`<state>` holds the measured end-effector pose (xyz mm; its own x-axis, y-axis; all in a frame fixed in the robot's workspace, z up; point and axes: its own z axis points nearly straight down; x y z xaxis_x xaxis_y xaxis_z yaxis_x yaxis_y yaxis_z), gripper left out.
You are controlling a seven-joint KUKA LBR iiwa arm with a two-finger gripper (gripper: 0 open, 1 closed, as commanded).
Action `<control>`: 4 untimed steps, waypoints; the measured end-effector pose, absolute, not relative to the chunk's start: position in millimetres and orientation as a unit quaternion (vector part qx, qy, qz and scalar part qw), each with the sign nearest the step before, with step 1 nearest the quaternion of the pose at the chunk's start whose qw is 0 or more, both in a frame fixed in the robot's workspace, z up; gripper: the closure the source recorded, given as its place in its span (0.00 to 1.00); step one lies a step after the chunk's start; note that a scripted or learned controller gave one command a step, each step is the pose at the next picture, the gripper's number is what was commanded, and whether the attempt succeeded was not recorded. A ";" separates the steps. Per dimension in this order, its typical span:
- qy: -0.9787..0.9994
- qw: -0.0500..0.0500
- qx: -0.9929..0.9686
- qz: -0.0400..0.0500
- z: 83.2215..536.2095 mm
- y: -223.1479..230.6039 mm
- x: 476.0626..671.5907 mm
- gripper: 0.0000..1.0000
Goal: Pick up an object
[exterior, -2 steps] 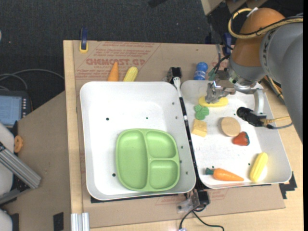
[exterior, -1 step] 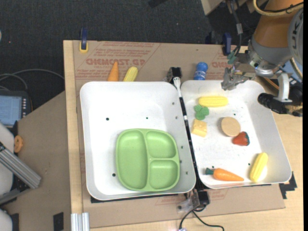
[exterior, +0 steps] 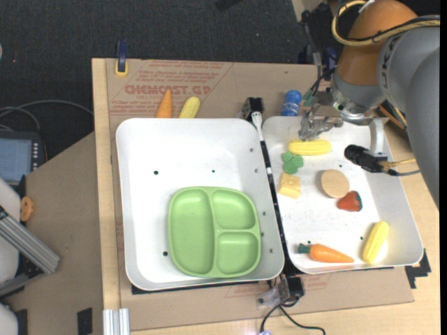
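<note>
The right bin (exterior: 401,208) holds a yellow corn cob (exterior: 309,147) near its far edge, with a green toy vegetable (exterior: 292,162) and a yellow cheese wedge (exterior: 290,185) below it. Also there are a tan round piece (exterior: 334,183), a red strawberry (exterior: 350,201), a second yellow cob (exterior: 376,241) and an orange carrot (exterior: 327,254). My gripper (exterior: 318,130) hangs open just above and behind the far corn cob, with nothing between its fingers.
The left bin (exterior: 140,159) holds a green divided plate (exterior: 213,231). Behind the bins, on the board, lie an orange carrot (exterior: 163,105), a yellow piece (exterior: 188,107) and a blue item (exterior: 292,103). The arm crosses the right bin's far right corner.
</note>
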<state>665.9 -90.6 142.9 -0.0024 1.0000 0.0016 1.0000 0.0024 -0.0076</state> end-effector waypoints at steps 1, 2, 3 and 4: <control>-0.708 -0.003 -0.706 -0.003 220.3 -67.8 647.7 1.00; -0.708 0.001 -0.706 0.000 209.5 -42.3 648.0 1.00; -0.708 0.000 -0.706 0.000 182.9 -16.9 666.9 1.00; -0.707 -0.001 -0.707 -0.001 184.9 -18.2 666.7 0.00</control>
